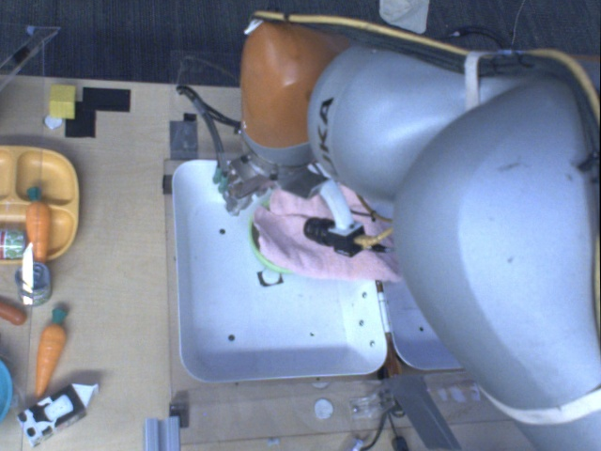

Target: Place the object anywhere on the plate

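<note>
Pincer (228,188) hangs over the white bin (207,280) (beside pink cloth (300,242)).

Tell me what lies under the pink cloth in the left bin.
A thin green rim peeks out along the left edge of the pink cloth, over the left bin. The cloth and the arm cover the rest.

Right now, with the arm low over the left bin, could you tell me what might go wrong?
1. The pink cloth drapes over most of the green-rimmed plate, so an object set there may land on fabric and slide.
2. The end effector hangs close to the left bin's back wall and could clip it.
</note>
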### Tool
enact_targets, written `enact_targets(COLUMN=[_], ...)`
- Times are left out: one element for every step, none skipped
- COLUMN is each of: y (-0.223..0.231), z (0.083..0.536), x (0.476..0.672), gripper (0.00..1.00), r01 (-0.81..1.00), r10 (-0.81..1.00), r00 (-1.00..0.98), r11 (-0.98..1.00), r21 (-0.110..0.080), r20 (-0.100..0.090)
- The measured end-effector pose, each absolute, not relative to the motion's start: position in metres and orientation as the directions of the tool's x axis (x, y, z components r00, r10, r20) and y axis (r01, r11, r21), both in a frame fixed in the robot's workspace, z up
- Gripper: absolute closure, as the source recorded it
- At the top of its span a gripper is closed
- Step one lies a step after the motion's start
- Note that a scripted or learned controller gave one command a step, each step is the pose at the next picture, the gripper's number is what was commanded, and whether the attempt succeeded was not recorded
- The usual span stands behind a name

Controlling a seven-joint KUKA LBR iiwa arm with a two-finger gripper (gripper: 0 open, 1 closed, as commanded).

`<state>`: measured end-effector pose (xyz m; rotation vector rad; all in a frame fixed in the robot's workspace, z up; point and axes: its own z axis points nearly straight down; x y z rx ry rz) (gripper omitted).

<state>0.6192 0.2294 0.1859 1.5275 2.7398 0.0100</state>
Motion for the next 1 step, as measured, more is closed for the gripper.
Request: enact_targets(y=[0.2079], z=[0.2186], x=[0.5834], gripper=[1.00], r01=[0.945], r10=[0.945], r00=[-0.328], r11=[0.328], r21=[0.007], r20=[0.000])
